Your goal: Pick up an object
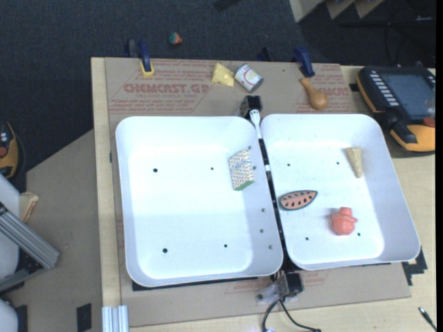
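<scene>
We judge the task as not yet begun: nothing is lifted, and every candidate object lies flat in a bin. We cannot tell the pincer's state from this view, so we leave it open.

The left bin [138,206] holds one thing, a small patterned packet [241,169] resting near its right wall, towards the far half. The right bin [387,206] holds three: a watermelon slice [297,200] lying near its left wall, a red-orange toy [343,221] just to the near right of it, and a pale cone [355,161] further off, towards the far right. These three sit well apart from one another, so any of them looks open to a straight descent. The packet and the slice both lie close to the ridge where the bins meet, and we expect a finger could catch that wall there.

Everything remains to be done: choose one, come down over it, close, and lift.

Beyond the bins, on the brown board [173,88], lie a yellow wedge [223,75], a small white carton [248,77] touching or just beside it, and a tan pear-like shape [315,94] further right. Blue clamps [145,57] grip the board's far edge. A handheld pendant [401,99] rests on the far right of the bench. None of these blocks the bins.
</scene>
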Controlling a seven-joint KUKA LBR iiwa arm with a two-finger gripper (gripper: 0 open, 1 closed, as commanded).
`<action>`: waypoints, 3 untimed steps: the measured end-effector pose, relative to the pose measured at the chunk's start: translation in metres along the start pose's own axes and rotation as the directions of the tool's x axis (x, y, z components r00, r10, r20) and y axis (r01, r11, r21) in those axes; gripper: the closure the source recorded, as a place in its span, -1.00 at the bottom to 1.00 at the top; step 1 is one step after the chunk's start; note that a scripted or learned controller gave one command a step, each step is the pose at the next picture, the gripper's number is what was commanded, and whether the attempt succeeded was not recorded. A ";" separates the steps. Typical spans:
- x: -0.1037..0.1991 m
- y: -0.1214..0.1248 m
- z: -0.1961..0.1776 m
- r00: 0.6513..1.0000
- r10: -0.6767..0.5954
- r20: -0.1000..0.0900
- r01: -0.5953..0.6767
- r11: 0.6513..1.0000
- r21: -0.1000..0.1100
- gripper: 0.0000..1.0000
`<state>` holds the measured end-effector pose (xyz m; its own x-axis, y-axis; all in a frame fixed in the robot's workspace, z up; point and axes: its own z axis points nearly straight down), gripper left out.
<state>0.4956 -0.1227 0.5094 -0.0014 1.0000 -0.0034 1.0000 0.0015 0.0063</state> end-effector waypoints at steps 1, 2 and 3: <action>0.051 -0.018 0.064 1.000 -0.003 -0.005 0.003 1.000 0.014 1.00; 0.035 -0.016 -0.032 1.000 0.001 -0.001 -0.001 1.000 -0.007 1.00; 0.036 -0.016 -0.026 1.000 0.001 -0.003 -0.001 1.000 0.005 -1.00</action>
<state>0.4795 -0.0866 0.5354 -0.0009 1.0000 -0.0002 1.0000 0.0009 0.0013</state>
